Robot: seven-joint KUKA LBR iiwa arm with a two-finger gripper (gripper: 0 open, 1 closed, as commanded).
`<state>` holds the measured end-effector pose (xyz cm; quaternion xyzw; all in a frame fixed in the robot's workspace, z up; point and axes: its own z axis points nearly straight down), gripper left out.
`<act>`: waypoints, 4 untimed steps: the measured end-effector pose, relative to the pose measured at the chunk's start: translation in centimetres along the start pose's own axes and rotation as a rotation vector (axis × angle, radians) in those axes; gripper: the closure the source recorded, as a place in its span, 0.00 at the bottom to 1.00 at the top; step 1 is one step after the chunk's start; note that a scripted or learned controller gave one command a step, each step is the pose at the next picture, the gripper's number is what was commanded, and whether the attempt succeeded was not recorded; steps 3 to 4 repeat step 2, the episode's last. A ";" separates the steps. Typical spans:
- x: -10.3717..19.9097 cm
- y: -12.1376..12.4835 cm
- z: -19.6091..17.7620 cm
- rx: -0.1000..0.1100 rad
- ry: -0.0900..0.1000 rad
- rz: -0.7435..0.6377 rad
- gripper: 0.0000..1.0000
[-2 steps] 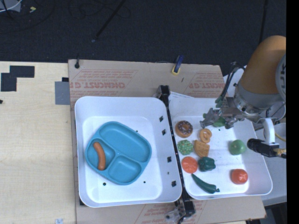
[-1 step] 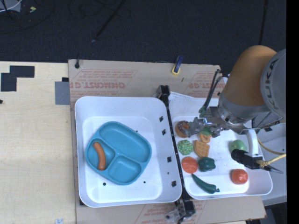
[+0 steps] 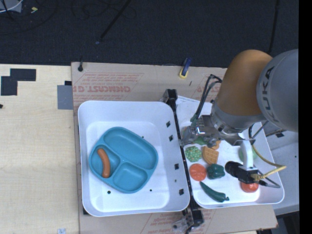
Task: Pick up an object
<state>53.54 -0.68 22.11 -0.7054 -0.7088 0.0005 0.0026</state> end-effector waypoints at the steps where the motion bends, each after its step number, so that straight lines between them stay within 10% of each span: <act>1: 3.9 -2.7 0.5 0.002 -0.001 0.002 1.00; 4: 7.0 -4.8 -1.4 -0.001 -0.001 0.001 1.00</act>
